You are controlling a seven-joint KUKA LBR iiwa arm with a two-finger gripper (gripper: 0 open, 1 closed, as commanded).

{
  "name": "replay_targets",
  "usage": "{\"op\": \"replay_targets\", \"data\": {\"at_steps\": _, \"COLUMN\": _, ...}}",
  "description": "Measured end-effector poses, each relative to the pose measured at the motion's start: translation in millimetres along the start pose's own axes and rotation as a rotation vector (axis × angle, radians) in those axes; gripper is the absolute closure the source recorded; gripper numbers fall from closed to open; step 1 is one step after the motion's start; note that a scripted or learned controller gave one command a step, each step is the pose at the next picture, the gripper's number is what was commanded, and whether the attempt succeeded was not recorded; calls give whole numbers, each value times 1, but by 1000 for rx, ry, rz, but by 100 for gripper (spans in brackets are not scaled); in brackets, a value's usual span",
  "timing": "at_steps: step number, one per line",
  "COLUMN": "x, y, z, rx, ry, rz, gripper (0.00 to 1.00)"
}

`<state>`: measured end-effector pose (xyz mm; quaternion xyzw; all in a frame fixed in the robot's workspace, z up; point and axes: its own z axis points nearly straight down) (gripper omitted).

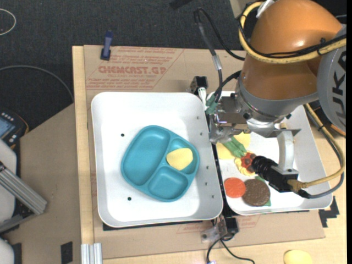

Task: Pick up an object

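Observation:
My gripper (231, 132) hangs low over the far left part of the right bin (313, 147), under the big orange and grey wrist. Just below it lies a green toy vegetable (237, 146). A small red and yellow piece (246, 163) sits nearer the front. At the bin's front lie a red-orange disc (235, 187) and a brown round patty (256, 192) with a green leaf under it. The wrist hides much of the bin's back half.
The left bin (110, 120) holds a blue divided plate (148, 161) with a pale yellow lump (179, 158) in its right compartment. A cardboard sheet (137, 67) lies behind the bins, with a blue clip (106, 45) at its far edge.

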<state>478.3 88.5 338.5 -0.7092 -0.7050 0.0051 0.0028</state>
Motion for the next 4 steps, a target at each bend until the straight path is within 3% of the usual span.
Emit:
{"op": "replay_targets", "data": {"at_steps": 1, "x": 9, "y": 0, "z": -141, "rx": -28, "ry": 7, "rz": -8, "gripper": 100}}
{"op": "replay_targets", "data": {"at_steps": 2, "x": 22, "y": 0, "z": -32, "rx": 0, "ry": 1, "rz": -6, "gripper": 100}}
{"op": "replay_targets", "data": {"at_steps": 3, "x": 22, "y": 0, "z": -183, "rx": -30, "ry": 8, "rz": -8, "gripper": 100}}
{"op": "replay_targets", "data": {"at_steps": 4, "x": -30, "y": 0, "z": -83, "rx": -1, "ry": 1, "rz": 0, "gripper": 100}}
